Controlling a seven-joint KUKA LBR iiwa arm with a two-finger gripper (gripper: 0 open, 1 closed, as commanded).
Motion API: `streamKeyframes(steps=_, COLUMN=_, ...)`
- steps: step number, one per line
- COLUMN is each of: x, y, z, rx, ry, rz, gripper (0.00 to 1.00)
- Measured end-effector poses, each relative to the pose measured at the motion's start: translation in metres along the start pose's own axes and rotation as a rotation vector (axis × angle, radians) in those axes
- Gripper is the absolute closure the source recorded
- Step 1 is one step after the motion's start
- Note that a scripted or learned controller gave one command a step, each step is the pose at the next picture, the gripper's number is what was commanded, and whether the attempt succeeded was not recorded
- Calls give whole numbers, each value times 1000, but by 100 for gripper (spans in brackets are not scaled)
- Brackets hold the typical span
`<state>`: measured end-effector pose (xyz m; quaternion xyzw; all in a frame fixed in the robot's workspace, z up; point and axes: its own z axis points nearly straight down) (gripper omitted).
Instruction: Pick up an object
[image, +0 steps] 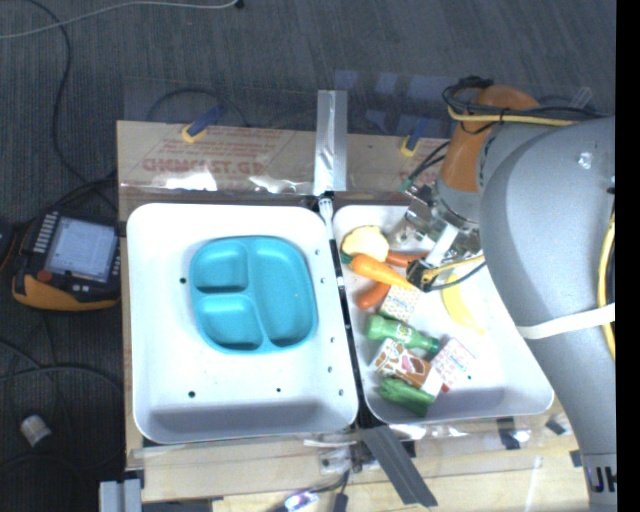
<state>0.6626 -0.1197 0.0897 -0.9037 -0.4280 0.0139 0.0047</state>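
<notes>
Pincer (428, 250) low in right bin (520, 385), by carrot (378, 268); finger state unclear. Arm (545, 200) reaches over bin from right.

I see my grey arm (545, 230) reaching in from the right, orange band at the top. The tool (432, 250) hangs low, angled down-left.

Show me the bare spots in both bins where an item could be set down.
Left bin: a bare white strip all round the blue divided plate, widest along the near wall. Right bin: crowded; carrots, green bottle and cartons fill its middle, the gripper working at the far end.
</notes>
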Motion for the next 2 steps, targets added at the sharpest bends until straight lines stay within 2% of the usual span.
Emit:
streamKeyframes(steps=1, x=6, y=2, z=-11, rx=-23, ry=12, rz=-4, gripper=100)
streamKeyframes(steps=2, x=-25, y=-40, z=-153, rx=-19, ry=16, rz=-89, gripper=100)
